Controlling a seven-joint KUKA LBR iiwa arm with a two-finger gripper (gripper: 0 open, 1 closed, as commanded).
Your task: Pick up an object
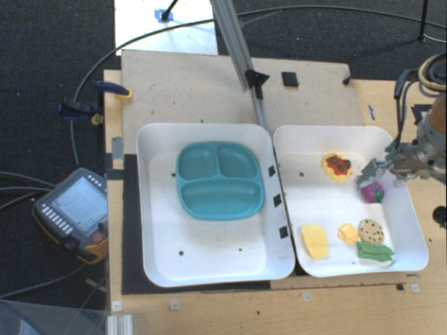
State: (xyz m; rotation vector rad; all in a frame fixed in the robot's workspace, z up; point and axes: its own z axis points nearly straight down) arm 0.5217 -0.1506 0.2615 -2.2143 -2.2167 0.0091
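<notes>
Camera view: two white bins are seen side by side on the bench, the left bin (157,257) holding a teal divided plate (220,180), the right bin (412,246) holding the small toy foods. The gripper (374,176) is placed low over the right bin's far right side, directly above and apparently touching a purple piece (372,192); whether the tool is open or closed cannot be told from this angle, and no object can be confirmed as held. A red-topped yellow piece (337,166) lies just beside it to the left, while a yellow slab (315,241), a small yellow piece (347,232), a speckled cookie (370,231) and a green piece (375,252) are grouped near the front. A failed grasp is judged possible: the purple piece is small and rounded, close to the bin wall, so it could be pushed aside or squeezed out
</notes>
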